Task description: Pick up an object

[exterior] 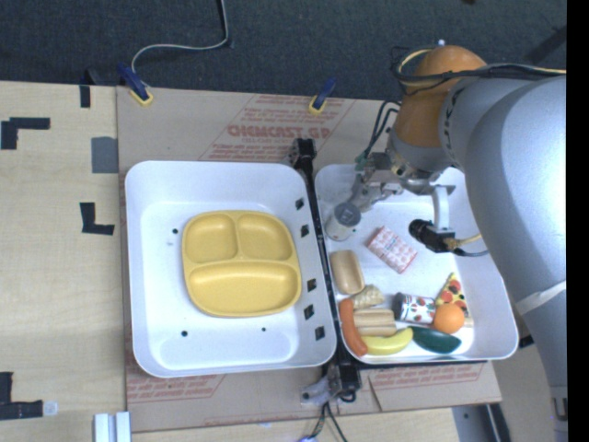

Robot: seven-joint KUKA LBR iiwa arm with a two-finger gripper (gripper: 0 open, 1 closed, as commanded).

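The gripper [348, 212] hangs low over the upper left corner of the right bin [485, 274], and whether its fingers are parted or closed cannot be told. Just beside it, toward the near rim, lie one pink packet [392, 249] and one tan bread roll [346, 271]; farther that way sit one banana [390, 343] and one orange [449, 319]. Across the divider, one yellow divided plate [242, 262] rests in the left bin [147, 247].
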